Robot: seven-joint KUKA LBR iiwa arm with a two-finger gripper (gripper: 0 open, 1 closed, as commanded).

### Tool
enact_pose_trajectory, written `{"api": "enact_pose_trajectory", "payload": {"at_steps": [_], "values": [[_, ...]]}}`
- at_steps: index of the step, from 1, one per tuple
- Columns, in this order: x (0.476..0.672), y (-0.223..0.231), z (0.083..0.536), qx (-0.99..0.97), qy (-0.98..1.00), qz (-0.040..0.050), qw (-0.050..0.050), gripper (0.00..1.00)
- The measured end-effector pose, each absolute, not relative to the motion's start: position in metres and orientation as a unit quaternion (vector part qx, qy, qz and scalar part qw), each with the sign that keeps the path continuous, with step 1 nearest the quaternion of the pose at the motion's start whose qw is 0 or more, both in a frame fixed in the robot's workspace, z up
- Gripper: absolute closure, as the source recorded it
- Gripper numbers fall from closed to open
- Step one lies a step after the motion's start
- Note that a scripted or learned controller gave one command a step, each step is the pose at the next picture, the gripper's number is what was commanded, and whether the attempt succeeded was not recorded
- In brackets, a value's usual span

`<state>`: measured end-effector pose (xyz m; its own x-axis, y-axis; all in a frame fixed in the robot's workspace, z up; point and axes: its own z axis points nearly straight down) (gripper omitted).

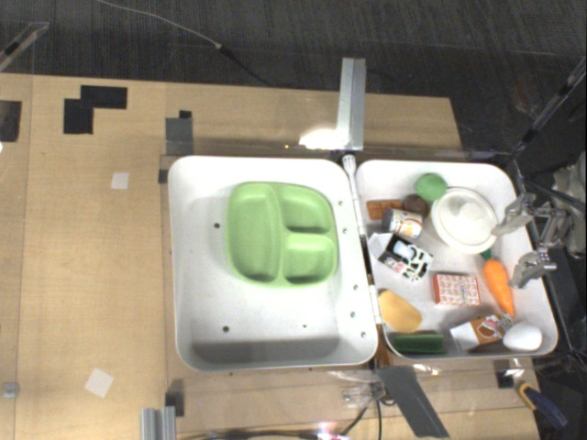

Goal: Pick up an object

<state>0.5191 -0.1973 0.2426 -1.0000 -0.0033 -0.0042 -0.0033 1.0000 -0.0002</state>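
Observation:
The right bin [367, 180] holds several small objects. Among them are a white bowl [463, 218], a green ball [429, 187], an orange carrot [498, 285], a red patterned box [456, 289], a black-and-white packet [404, 258] and a small can [404, 224]. There are also a yellow piece [400, 312], a dark green piece [420, 343] and a white egg shape [523, 337]. My gripper [527, 241] hangs over the bin's right rim, just right of the bowl and above the carrot. Its metal fingers [515, 216] stand apart and open, with no object between them.
The left bin [197, 273] holds a green divided plate [280, 232]. A metal post [352, 104] stands behind the wall between the bins. A small brown box [486, 328] lies by the egg shape. The wooden bench [83, 273] stretches away to the left.

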Motion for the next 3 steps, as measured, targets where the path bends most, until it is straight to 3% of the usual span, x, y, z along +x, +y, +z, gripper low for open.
{"api": "enact_pose_trajectory", "payload": {"at_steps": [1, 2, 3], "values": [[0.497, -0.205, 0.142, 0.028, 1.000, 0.0010, -0.002, 0.00], [0.503, -0.205, 0.118, 0.038, 0.999, -0.0032, 0.018, 0.00], [0.519, -0.206, 0.091, 0.045, 0.999, -0.0027, 0.011, 0.00]]}}
